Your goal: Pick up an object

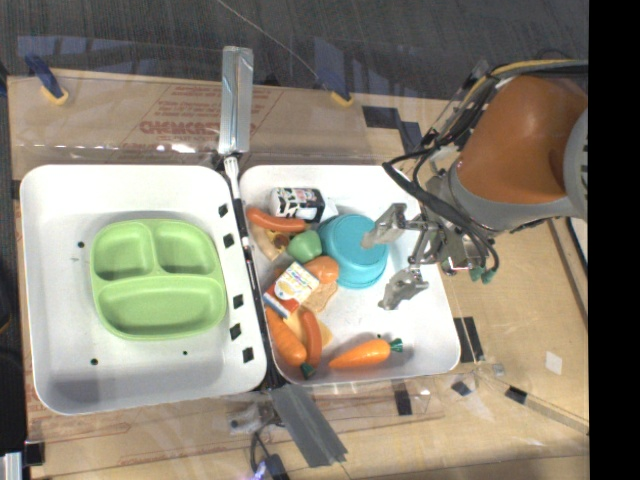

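Pincer (396, 258) splayed wide, nothing gripped; round blue plastic cup (355, 251) just beside.

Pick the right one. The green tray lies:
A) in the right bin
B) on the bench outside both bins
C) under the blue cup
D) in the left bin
D: the green tray lies flat in the left bin, apart from the toys in the other.
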Robot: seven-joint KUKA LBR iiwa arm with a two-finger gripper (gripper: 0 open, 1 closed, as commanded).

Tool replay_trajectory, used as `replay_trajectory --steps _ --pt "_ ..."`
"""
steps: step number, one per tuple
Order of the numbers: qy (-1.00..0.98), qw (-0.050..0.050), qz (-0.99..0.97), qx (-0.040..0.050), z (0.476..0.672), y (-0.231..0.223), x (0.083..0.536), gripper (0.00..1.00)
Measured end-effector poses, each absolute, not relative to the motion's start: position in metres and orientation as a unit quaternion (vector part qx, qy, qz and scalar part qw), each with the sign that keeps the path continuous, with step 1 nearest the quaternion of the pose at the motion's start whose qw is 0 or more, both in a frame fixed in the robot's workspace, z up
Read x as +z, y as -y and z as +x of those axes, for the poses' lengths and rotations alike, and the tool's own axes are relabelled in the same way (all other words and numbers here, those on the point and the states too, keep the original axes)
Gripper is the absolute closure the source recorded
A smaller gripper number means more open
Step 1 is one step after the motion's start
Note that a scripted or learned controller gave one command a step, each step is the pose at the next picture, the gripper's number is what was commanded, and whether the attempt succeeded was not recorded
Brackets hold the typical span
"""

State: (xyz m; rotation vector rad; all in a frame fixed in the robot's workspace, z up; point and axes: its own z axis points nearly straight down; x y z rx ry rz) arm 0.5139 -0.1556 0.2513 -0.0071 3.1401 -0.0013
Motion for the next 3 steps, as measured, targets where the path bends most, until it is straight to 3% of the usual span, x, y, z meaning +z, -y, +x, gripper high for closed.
replay_trajectory --steps 1,2,3 --pt "-0.994 0.003 -0.111 -0.0007 0.519 0.168 0.097 0.00" --pt "-1.000 0.005 0.030 -0.0010 0.558 0.092 0.095 0.00" --pt "-0.997 0.007 0.077 -0.0012 0.481 0.111 0.096 0.00"
